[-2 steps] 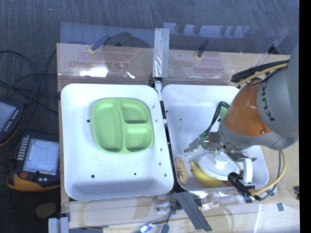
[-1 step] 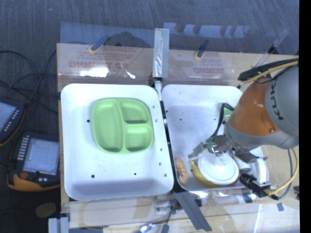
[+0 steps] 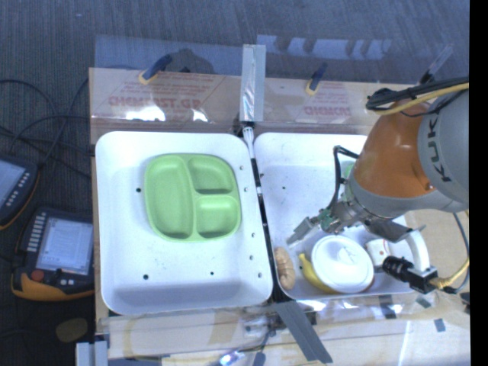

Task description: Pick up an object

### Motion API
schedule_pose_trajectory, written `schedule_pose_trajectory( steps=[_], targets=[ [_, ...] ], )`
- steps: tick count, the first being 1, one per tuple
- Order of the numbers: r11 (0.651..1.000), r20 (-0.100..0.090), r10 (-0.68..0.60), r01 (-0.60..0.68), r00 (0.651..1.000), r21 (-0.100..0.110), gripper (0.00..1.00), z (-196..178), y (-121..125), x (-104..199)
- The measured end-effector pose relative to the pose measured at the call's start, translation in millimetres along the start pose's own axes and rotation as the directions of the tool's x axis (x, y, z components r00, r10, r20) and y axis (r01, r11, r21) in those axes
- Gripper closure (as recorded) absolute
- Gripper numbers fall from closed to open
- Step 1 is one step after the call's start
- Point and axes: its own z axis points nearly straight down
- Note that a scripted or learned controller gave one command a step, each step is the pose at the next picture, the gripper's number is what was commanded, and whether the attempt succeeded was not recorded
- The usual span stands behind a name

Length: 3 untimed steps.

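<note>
The gripper (image 3: 326, 221) hangs low in the right white bin (image 3: 297, 170), just beyond the round white plastic bowl (image 3: 343, 261) at the near side. Clenched or released, nobody can tell. It should centre on the bowl's rim before closing.

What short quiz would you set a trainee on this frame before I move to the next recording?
1. True or false: the green plate lies in the right bin.
2. Over which bin does the arm reach? A) left bin B) right bin C) neither
3. How many compartments does the green plate have?
Key: 1. False, it lies in the left bin. 2. B. 3. Three.
</note>
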Motion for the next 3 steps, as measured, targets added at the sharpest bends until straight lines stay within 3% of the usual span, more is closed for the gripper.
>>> schedule_pose_trajectory(
  steps=[1, 2, 3],
  targets=[
    [1.0, 0.007, -0.014, 0.015, 1.0, -0.012, 0.0, 93, -8, -38],
    [0.953, 0.003, -0.303, 0.303, 0.953, -0.001, 0.0, 5, 14, -97],
    [0.939, 0.004, -0.343, 0.343, 0.939, 0.0, 0.0, 48, 51, -181]
  ],
)
